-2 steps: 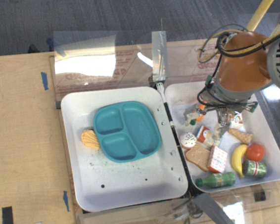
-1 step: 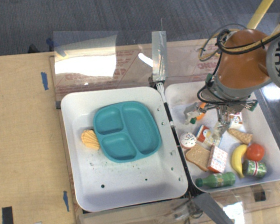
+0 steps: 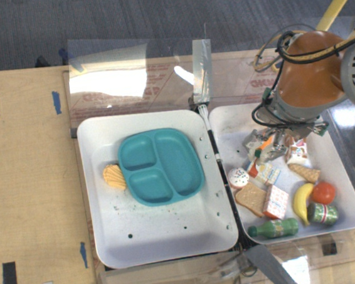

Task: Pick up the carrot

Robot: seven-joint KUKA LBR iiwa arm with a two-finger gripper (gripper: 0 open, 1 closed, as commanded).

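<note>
Orange carrot (image 3: 266, 142) at the gripper (image 3: 267, 147) in the right bin (image 3: 354, 205).
It lies near the bin's upper left, among the fingers; whether they grip it I cannot tell. A teal plate (image 3: 161, 165) sits in the left bin (image 3: 104, 228).

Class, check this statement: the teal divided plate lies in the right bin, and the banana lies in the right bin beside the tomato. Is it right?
One detail is wrong. The camera view shows the teal divided plate in the left bin, not the right one. The rest stands: the banana lies in the right bin beside the tomato.
</note>
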